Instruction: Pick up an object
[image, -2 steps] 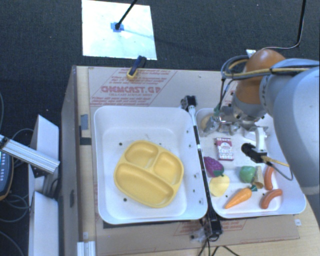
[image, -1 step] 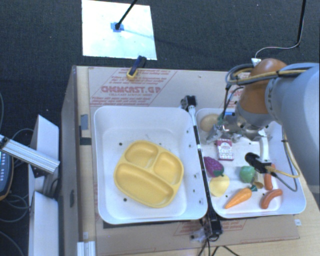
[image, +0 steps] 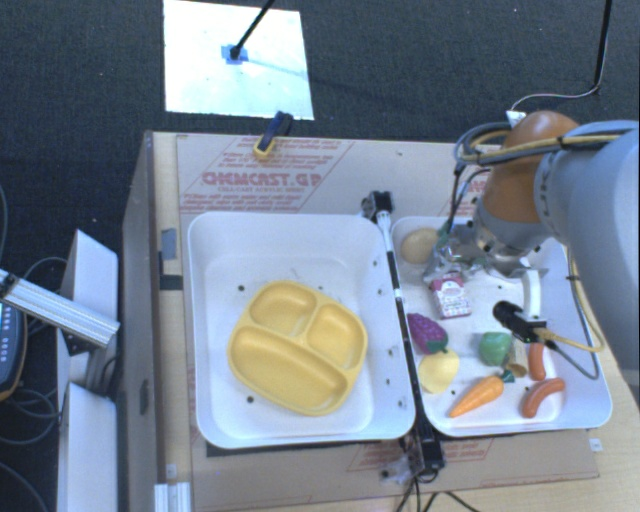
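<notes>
1. We see the gripper (image: 455, 262) low in the right bin (image: 590, 400), near its far wall, over a small pink carton (image: 451, 297).
2. We cannot tell its opening or any hold.
3. The left bin (image: 215, 300) holds a yellow tray (image: 297, 346), with bare floor along its rim.

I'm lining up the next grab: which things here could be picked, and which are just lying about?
For the job, all in the right bin:
gripper
carton
grapes
lemon
carrot
green toy
two sausages
pale round toy

Lying about:
yellow tray in the left bin
blue-and-yellow tool on the bench
</notes>
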